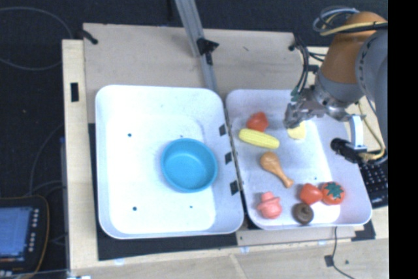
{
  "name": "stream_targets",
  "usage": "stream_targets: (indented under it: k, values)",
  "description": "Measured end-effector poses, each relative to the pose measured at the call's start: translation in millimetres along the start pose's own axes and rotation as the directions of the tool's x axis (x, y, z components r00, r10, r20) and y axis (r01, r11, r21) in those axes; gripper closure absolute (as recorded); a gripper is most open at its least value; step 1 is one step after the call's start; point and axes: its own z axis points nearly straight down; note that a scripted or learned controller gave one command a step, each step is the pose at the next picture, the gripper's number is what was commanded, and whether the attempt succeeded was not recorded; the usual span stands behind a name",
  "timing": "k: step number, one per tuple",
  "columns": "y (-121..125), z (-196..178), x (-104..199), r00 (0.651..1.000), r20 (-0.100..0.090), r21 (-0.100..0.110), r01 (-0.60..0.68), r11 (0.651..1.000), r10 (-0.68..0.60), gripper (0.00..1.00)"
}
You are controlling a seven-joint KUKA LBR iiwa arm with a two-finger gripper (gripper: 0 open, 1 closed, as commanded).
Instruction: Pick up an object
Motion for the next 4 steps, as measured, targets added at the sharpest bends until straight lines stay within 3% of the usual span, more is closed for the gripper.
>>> stream_targets:
  k: [1,2,4]
  values:
    - [7.5,-64.7,0.4,1.000,-0.006,0.003,-0.001,1.000,0.001,1.00]
    - [8.6,-76.7,-0.2,1.000,-0.006,0.004,0.002,1.000,-0.002,1.00]
    - [-29.6,-83.0,107.9,1.000,-0.008,0.011,0.003,1.000,-0.002,1.00]
